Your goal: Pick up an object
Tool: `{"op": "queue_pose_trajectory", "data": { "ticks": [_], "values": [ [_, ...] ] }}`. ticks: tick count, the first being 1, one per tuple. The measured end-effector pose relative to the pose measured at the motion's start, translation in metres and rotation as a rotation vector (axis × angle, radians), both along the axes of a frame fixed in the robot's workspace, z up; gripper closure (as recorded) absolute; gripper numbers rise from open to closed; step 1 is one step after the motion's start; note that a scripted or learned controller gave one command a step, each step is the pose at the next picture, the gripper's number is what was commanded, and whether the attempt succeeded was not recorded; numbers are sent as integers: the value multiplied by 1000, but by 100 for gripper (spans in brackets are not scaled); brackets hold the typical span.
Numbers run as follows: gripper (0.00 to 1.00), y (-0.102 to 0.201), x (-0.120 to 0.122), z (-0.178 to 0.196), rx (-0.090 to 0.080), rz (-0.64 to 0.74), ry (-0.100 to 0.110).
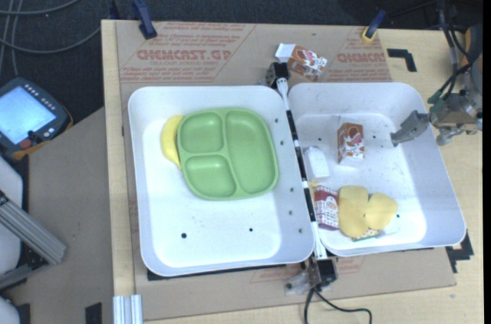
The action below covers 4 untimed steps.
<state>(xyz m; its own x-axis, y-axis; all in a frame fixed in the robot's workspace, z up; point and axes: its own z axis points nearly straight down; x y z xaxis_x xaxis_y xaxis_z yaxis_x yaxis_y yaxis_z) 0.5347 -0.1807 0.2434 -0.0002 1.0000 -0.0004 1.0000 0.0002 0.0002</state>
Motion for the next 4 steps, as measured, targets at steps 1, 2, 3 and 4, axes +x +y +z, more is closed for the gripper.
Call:
{"op": "queue_pose_trajectory", "data": {
  "ticks": [1,2,3,4],
  "values": [
    [0,28,37,-69,1,1,2],
    [0,52,59,-159,1,1,2],
    [100,51,60,-149,0,0,-1],
    [100,122,68,-58,1,1,-1]
  ]
}}
